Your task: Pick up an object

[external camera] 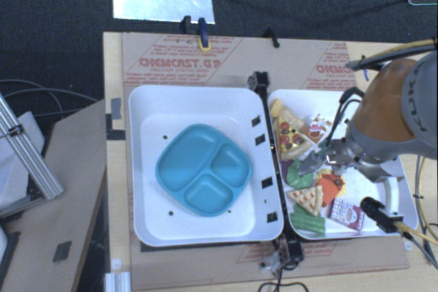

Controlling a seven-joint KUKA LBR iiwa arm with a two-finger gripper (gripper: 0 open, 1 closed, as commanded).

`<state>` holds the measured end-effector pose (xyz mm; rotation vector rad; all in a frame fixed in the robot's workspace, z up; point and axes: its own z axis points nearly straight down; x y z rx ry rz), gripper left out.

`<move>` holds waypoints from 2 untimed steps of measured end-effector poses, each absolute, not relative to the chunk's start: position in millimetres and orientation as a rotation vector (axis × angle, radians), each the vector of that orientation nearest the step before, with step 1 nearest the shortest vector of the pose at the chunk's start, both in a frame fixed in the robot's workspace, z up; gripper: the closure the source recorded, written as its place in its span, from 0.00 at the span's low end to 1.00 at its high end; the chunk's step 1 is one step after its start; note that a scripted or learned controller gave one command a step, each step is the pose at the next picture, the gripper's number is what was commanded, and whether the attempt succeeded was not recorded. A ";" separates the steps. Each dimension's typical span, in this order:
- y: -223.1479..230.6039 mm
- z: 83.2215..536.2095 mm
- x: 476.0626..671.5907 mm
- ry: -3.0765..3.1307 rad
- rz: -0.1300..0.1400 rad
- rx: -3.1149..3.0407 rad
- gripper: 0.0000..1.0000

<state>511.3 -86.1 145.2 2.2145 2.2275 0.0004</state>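
2 white bins on bench [116,147]: left bin [147,167] has 1 blue divided plate [203,169]; right bin [404,205] has toy food, 2 pizza slices [293,133], 1 pink box [346,215]. Gripper [313,162] low over the food, open or closed: cannot tell.

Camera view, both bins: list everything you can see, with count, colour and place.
Left bin: one, white, left half of bench.
Divided plate: one, blue, three compartments, in left bin.
Right bin: one, white, beside it.
Pizza slices: two, at the right bin's left wall, one far, one near.
Green pieces: two, same side.
Small carton: one, pink and white, near edge.
Arm: grey and orange, over right bin.
Claw: low among the toys.
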 end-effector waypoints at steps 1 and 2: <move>-87.4 132.2 485.3 2.226 -0.004 2.223 0.00; -87.4 141.4 487.1 2.229 -0.003 2.218 1.00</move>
